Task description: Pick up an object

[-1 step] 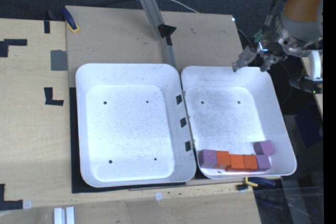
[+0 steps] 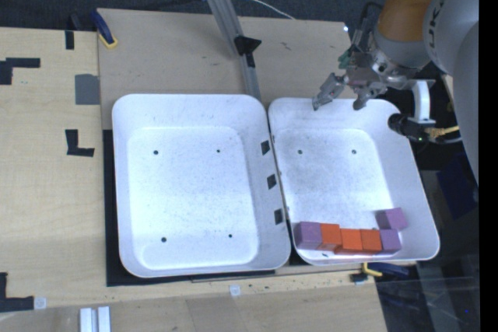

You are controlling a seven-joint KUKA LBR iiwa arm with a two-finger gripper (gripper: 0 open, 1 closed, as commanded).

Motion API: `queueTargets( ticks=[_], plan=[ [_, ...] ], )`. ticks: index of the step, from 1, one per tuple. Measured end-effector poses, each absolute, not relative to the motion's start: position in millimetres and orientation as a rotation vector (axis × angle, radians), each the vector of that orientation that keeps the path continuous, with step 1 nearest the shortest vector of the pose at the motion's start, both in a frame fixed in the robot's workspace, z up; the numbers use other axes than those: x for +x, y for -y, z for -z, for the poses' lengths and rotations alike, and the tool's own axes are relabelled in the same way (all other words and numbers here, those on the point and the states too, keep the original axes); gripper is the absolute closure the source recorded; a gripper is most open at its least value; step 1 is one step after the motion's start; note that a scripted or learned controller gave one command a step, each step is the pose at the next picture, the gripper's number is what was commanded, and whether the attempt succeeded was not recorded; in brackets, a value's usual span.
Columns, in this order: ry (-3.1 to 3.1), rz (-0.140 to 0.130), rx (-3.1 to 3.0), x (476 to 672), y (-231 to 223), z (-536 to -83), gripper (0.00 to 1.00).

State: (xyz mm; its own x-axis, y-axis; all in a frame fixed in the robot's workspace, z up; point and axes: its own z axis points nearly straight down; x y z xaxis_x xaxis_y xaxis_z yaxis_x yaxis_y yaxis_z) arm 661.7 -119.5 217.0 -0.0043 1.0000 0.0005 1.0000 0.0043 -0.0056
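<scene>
Gripper (image 2: 341, 98) hung over the far rim of the right bin (image 2: 405, 167), its two fingers spread apart with nothing between them. I noted it well apart from the blocks, which lay in a row against the near wall of that bin, at the opposite end from the tool.

I judged the step in hand to be the approach, with no grasp yet begun. To do it well, I would carry the tool across the bin toward the near wall, keep the fingers wide until they stood either side of one block, and close only then. The blocks sat touching one another and close against the wall, so I judged a middle one hard to straddle. The purple block at the left end (image 2: 310, 234) had a free side facing the open floor and looked the easier choice. The purple block at the right corner (image 2: 391, 219) appeared to sit slightly apart from the row, though I could not tell whether it rested on another piece.

Count: two bins, the left bin (image 2: 187, 183) and the right. I counted about three purple blocks and two orange blocks (image 2: 352, 239), but the joints in the row were too blurred to be certain.
</scene>
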Motion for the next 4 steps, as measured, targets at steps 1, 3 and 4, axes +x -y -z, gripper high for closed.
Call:
queueTargets(
  ticks=[1, 3, 4],
  plan=[
    [2.22, -0.008, -2.219, 654.1, 123.1, -174.1, 0.0],
    [2.231, 0.002, -2.21, 653.0, 20.3, -239.2, 0.0],
    [2.227, -0.004, -2.209, 680.6, -56.5, -188.3, 0.0]
  ],
)
